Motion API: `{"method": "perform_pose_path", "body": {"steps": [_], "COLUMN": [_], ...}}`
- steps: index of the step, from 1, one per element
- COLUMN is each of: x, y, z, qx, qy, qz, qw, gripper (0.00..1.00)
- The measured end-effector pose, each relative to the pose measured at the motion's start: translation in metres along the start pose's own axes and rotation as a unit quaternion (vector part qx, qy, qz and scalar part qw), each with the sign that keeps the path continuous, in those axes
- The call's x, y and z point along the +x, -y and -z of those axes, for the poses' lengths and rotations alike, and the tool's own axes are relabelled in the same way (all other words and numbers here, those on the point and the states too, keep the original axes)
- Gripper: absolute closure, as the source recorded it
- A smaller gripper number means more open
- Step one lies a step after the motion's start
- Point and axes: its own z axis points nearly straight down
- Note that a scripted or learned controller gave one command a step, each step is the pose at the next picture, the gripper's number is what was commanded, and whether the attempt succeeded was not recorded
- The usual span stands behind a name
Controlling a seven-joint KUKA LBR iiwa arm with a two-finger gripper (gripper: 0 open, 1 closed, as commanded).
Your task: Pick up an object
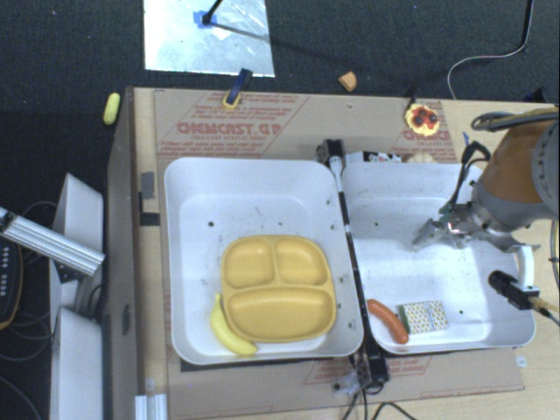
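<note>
The orange plastic toy sausage [388,320] lies at the right bin's [490,335] near-left edge; likely light, stiff, slippery, best pinched mid-length. The 2-finger gripper [435,232] hovers well apart from it; its state I cannot tell.

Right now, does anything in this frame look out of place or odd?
Yes: several small items lie outside the bins. A pizza-like toy sits on the bench behind the right bin, a tan piece and a yellow piece lie on the dark floor.

Arm [525,178]: cut off at right edge. Banana [229,335]: partly hidden under yellow tray [278,287]. Small packet [423,317]: print too small to read.
</note>
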Motion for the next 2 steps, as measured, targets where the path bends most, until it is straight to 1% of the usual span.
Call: {"method": "perform_pose_path", "body": {"steps": [1, 2], "x": [-0.019, -0.019], "y": [0.044, 0.043], "z": [0.0, 0.01], "qx": [0.001, 0.0], "qy": [0.0, 0.001], "qz": [-0.002, -0.001], "qw": [1.0, 1.0], "gripper": [0.0, 1.0]}}
